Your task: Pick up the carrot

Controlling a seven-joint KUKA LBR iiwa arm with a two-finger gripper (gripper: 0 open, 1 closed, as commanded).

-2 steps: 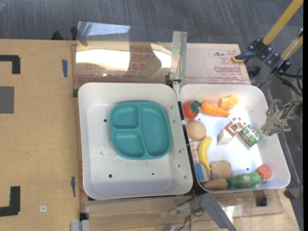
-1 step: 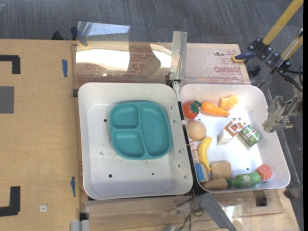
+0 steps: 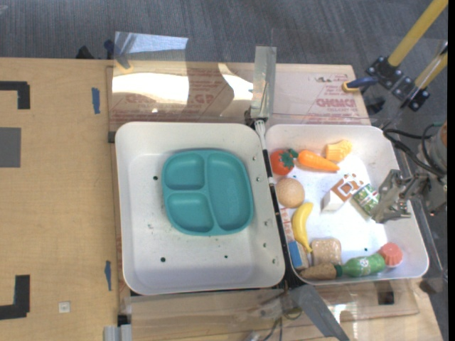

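The orange carrot lies in the far part of the right bin, its green top against a red tomato. My gripper hangs at the bin's right side, well right of the carrot and nearer the camera. It sits just right of a small carton. Nothing is seen held in it.
The right bin also holds a yellow piece, an egg, a banana, a bread slice, a green vegetable and a red piece. A teal divided plate lies in the left bin.
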